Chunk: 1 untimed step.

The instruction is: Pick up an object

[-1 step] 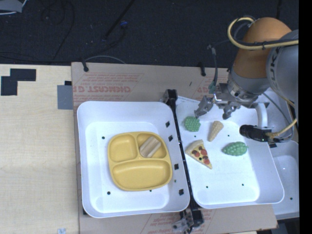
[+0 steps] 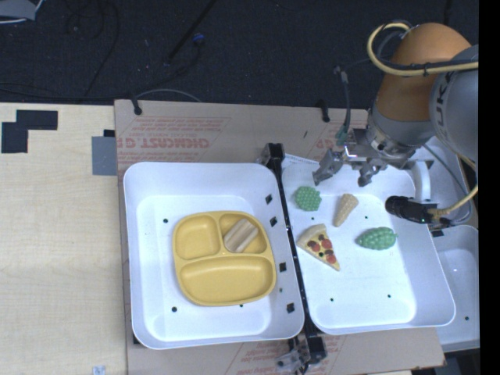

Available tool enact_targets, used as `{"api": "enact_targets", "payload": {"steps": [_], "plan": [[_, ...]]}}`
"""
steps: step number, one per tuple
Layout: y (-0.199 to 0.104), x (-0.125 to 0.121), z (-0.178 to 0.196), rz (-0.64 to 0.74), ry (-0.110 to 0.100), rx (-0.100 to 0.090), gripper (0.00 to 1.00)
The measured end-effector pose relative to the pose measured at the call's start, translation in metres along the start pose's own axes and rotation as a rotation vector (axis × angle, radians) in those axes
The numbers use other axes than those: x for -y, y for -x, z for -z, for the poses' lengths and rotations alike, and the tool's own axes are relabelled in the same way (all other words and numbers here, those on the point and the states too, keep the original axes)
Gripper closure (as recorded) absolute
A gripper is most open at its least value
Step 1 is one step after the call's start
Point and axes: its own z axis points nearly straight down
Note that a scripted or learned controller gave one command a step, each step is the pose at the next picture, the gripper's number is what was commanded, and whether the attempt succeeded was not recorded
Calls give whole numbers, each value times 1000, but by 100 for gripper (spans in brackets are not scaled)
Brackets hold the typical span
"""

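My gripper (image 2: 344, 172) hangs over the back of the right bin (image 2: 391, 303), its two fingers spread apart with nothing between them. Just below it lie a round green broccoli piece (image 2: 307, 199) and a tan cone (image 2: 344, 208). Nearer the front of that bin sit a pizza slice (image 2: 320, 247) and a green leafy lump (image 2: 376, 239) to its right. All of them rest on the bin floor, apart from the fingers.
The left bin (image 2: 148, 287) holds a yellow divided tray (image 2: 223, 276) with a tan block (image 2: 241, 235) in its upper right compartment. A black divider runs between the bins. The arm's grey and orange body looms at the right rear.
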Motion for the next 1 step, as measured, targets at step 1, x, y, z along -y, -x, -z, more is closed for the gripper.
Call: {"api": "enact_targets", "payload": {"steps": [1], "plan": [[-1,-2,-44,0,-3,0,0]]}}
